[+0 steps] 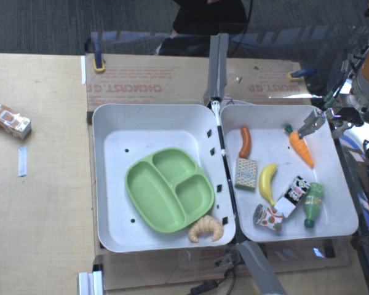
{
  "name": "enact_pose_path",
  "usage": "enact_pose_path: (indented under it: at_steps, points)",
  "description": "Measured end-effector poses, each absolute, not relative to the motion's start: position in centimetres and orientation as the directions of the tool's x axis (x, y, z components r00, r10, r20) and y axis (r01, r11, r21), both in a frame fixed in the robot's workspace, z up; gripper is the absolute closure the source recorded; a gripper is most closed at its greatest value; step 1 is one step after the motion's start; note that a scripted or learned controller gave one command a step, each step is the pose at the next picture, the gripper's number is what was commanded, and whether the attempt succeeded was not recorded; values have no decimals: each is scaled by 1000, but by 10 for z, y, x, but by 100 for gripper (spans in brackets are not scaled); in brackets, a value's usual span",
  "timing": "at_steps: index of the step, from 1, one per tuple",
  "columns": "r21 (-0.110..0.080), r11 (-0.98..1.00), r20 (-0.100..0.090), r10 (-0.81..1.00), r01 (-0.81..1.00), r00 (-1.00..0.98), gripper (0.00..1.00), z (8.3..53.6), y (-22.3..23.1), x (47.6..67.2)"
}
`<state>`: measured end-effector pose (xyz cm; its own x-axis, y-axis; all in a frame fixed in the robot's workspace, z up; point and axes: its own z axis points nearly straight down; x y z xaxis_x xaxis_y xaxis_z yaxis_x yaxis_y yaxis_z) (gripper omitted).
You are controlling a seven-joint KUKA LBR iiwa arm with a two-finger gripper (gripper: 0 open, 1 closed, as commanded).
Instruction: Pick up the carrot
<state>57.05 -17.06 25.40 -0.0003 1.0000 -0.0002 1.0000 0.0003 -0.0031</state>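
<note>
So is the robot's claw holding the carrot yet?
Gripper: above the carrot's green end at the right bin's far right; holding nothing that I can see.

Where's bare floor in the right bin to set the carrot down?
Bare patch: far-left corner, between the divider wall and the sausage. Another between sausage and carrot. Crowded near: banana, milk carton, green bottle, can.
</note>
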Motion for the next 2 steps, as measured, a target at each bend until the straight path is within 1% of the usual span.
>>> enact_pose_path:
  at_steps: [1, 2]
  points:
    - [-1, -14, 0, 1000, 1000, 14, 0, 93, -205, 583]
    - [-1, -18, 0, 1000, 1000, 18, 100, 102, -206, 583]
